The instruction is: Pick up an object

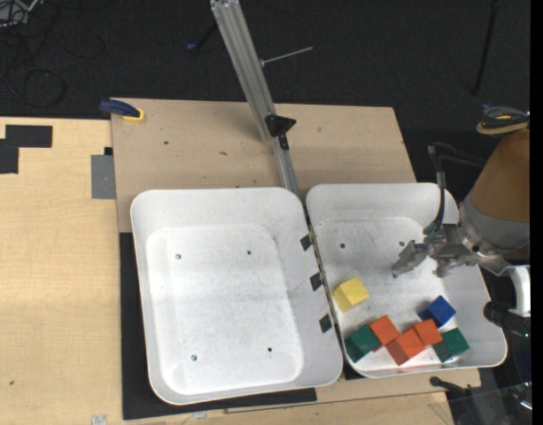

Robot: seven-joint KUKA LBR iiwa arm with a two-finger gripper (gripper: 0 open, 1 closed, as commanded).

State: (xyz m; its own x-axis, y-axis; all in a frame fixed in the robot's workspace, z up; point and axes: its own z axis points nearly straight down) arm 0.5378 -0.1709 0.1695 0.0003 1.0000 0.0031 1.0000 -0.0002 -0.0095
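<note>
Two white bins [227, 204] are carried by the wooden worktop [200, 144]. Coloured blocks [404, 335] are clustered at the right bin's near edge. Above them the pincer [415, 257] is held open, nothing gripped.

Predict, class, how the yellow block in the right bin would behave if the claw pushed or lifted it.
The yellow block looks like a rigid cube, so it should probably slide, not roll. Standing apart from the other blocks, it likely offers the claw free sides. It is probably light.
</note>
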